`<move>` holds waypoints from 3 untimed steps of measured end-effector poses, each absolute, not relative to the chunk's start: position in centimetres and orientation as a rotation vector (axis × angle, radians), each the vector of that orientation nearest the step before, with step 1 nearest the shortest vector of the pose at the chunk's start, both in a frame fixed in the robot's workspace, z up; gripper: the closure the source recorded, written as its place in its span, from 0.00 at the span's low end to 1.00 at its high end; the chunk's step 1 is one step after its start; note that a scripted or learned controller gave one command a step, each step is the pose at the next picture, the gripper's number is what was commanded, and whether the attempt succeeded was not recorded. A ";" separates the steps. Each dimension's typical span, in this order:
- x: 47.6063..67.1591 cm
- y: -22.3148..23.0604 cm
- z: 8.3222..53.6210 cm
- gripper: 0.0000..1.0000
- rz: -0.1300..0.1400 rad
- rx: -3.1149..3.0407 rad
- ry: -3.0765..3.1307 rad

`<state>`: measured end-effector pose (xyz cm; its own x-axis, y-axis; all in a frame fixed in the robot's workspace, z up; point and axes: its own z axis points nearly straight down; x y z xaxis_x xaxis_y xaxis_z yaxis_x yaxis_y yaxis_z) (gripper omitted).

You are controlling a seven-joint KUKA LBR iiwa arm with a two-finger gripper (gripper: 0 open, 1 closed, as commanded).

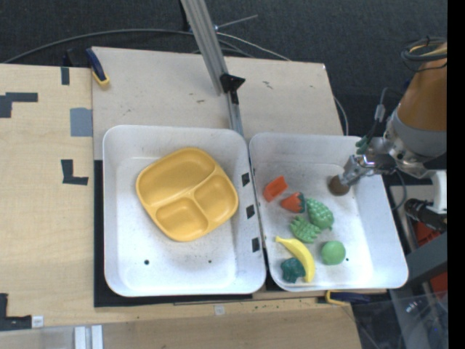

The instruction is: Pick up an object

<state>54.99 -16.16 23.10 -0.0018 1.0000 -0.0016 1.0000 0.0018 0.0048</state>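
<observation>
On the table (182, 86), the left bin (116, 217) holds a yellow divided plate (187, 193), and the right bin (378, 246) holds the small toys. Taking the banana (299, 254) as landmark, its long axis runs from upper left to lower right; a green ball (333, 252) lies just right of it and an orange block (275, 188) above. The gripper (352, 173) hangs up and right of the banana, by a brown lump (338, 186); I cannot tell how its jaws stand.
</observation>
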 end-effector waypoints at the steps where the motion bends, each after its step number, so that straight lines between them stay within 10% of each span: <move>1: 57.4 -10.8 22.0 1.00 0.000 2.215 2.230; 3: 61.2 -0.8 22.7 1.00 0.003 2.214 2.230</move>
